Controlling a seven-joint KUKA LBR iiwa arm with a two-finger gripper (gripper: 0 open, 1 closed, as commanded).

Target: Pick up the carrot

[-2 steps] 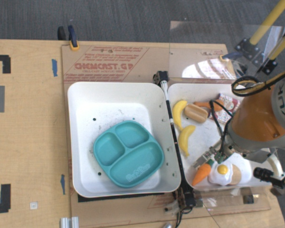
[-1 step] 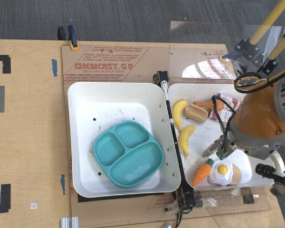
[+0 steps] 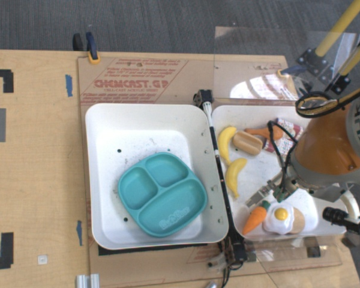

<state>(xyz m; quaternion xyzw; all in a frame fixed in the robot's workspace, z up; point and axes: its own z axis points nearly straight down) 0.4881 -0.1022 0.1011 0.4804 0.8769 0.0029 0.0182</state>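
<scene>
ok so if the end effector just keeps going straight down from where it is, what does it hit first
Most likely the carrot, lying just below-left of the end effector beside the fried egg. Depth is unclear from this slanted view.

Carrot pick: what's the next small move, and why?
Probably a short shift toward the bin's near-left corner, then a descent. The end effector sits just up and right of the carrot, not around it. The carrot lies against the fried egg toy, so approaching from its free left side looks safer.
</scene>
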